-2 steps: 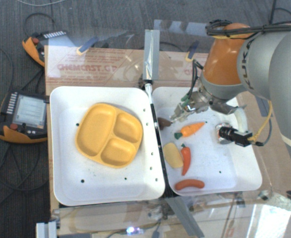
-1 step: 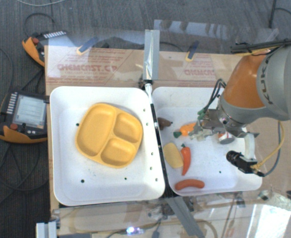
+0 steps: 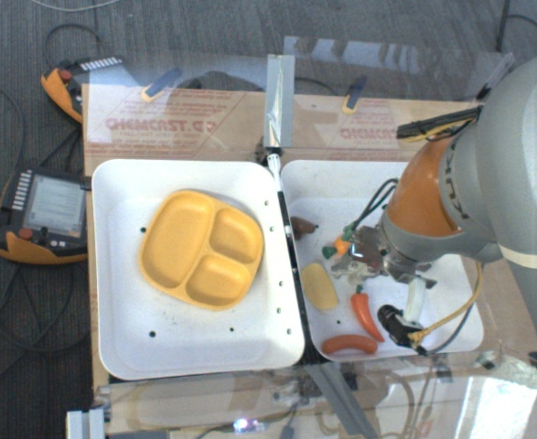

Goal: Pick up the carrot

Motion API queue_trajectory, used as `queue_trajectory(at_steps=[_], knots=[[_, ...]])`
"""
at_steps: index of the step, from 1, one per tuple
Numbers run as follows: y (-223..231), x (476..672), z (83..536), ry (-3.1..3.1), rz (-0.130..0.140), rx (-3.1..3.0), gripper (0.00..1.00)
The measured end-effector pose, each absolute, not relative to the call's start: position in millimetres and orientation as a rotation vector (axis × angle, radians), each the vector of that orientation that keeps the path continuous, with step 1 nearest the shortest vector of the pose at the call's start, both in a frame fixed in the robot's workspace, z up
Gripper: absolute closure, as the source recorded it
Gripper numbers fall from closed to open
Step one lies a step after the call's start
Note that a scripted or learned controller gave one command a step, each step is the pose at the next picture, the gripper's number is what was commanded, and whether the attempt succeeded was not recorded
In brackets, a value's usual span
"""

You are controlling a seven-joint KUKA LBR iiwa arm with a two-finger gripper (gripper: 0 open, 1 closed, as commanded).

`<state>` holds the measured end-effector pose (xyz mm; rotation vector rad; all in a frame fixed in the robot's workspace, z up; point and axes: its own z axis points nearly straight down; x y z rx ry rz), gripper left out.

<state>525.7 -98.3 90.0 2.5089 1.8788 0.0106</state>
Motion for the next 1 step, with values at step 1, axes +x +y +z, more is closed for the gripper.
queue_trajectory(at_steps=[1], knots=[[-93.6,571.2,181.1,1.282,-0.011,2.867,1.00]])
